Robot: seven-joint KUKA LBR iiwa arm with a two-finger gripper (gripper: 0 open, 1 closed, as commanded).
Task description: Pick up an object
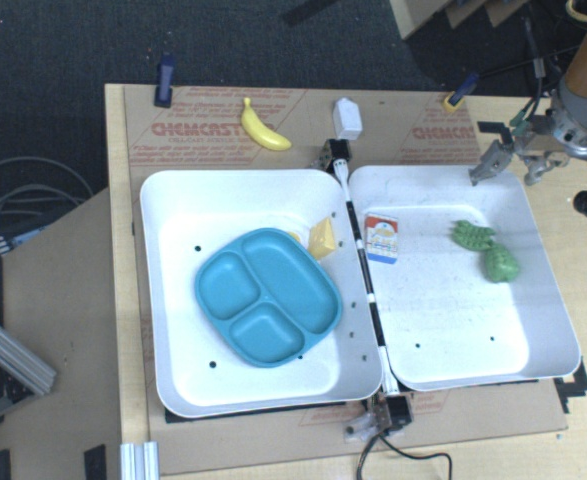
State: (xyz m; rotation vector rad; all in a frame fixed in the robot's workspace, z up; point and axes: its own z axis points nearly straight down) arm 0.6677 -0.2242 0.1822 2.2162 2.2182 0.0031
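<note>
Taking the divider between the two bins (358, 258) as the landmark: nearest the camera, left of its lower half, a blue sectioned plate (266, 296) lies flat in the left bin (163, 268), taking up much of the floor, likely just dropped there as clutter for grasp trials; a yellow wedge-shaped piece (322, 236) sits beyond it, touching the plate's far edge and just left of the divider.

Right of the divider, touching or nearly touching it at mid-length, a small white carton with a red and blue label (381, 238) lies flat in the right bin (543, 318); farther right, well apart from the divider, a green leafy toy (485, 250) lies near that bin's right wall, with bare floor all round, which I judge makes it the easiest thing to pick.

Beyond the bins, on the desk (303, 123), a banana (261, 129) lies left of the divider's far end, outside either bin.

Farthest, the end effector (513, 160) hangs over the right bin's far right corner; its fingers look spread and pinch nothing; the green toy lies near it, toward the camera and a little toward the divider; the carton lies well apart from it.
</note>
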